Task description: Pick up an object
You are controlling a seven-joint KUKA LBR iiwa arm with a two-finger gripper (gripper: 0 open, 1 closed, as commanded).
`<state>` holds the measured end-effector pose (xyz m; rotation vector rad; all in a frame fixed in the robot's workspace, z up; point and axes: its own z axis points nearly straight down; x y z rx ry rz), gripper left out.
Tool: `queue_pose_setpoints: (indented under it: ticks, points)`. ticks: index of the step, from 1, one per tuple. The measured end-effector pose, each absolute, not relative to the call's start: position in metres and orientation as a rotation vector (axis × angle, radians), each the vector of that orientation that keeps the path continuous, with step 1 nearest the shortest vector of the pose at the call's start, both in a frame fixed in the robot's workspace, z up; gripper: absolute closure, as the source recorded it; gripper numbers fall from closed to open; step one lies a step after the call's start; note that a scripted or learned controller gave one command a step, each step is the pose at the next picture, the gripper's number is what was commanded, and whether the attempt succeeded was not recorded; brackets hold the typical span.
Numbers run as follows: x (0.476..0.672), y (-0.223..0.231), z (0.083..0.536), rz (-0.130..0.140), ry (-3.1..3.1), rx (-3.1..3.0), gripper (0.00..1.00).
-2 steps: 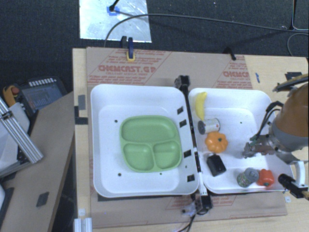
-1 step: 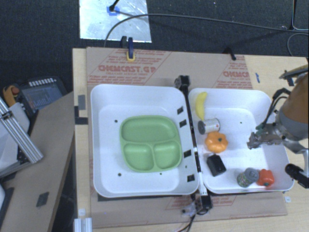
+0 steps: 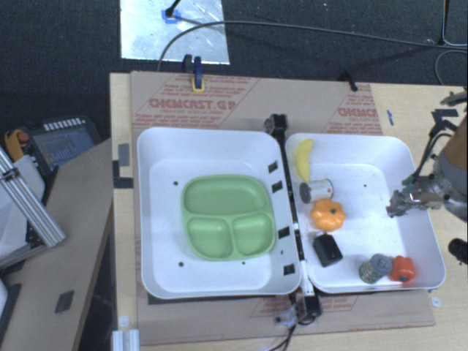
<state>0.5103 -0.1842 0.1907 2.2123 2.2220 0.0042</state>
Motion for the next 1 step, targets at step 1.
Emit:
queue_pose_setpoints:
  ticks: [1]
  points:
    - [0.5118,-0.1846,0.2220,0.004,2.223,2.212,1.00]
